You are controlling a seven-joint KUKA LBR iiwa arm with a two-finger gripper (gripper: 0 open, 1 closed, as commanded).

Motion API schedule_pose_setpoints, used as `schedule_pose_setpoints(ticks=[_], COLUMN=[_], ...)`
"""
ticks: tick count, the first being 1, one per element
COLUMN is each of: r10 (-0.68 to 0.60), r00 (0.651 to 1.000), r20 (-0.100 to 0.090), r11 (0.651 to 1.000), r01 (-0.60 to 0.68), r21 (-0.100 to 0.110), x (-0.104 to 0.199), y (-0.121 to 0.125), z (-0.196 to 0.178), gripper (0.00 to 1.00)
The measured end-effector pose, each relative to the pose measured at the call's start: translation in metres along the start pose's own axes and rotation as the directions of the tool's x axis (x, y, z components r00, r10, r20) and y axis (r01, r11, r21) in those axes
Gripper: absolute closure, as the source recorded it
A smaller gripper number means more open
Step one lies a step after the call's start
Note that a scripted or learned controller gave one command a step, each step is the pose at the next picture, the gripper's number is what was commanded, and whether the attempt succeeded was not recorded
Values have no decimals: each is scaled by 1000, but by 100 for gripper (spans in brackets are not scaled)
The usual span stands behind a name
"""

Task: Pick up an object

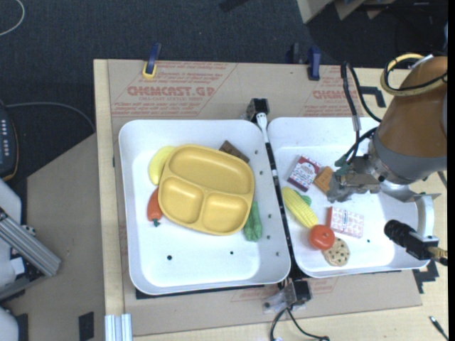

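Note:
In the right bin (370, 258), my gripper (341, 189) hangs over the middle, just above a pink and white packet (347, 221) and right beside a small orange-brown block (323, 180). A red packet (303, 172) lies to the gripper's left. A yellow corn cob (299, 206) lies along the bin's left side. In front of it sit a red tomato (321, 236) and a round cookie (336, 253). Nothing is visibly held.
The left bin (142, 247) holds a large yellow compartment tray (205, 189), with a yellow piece (160, 163), a red pepper (153, 207), a green item (252, 224) and a brown item (233, 150) tucked around its edges. The grey arm (416, 130) covers the right bin's far right.

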State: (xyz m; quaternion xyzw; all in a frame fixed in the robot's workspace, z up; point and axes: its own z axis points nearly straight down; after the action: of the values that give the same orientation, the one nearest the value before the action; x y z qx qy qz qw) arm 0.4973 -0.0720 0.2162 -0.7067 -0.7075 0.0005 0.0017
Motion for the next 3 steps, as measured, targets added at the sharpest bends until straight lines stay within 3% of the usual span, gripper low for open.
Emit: schedule_pose_setpoints(ticks=[2, 3], r10=[2, 0], r00=[1000, 1000], r20=[2, 3], r11=[1000, 1000], r01=[-2, 0], r21=[-6, -5], x=[-3, -3], y=[-1, 16], z=[-15, -7], gripper=[100, 100])
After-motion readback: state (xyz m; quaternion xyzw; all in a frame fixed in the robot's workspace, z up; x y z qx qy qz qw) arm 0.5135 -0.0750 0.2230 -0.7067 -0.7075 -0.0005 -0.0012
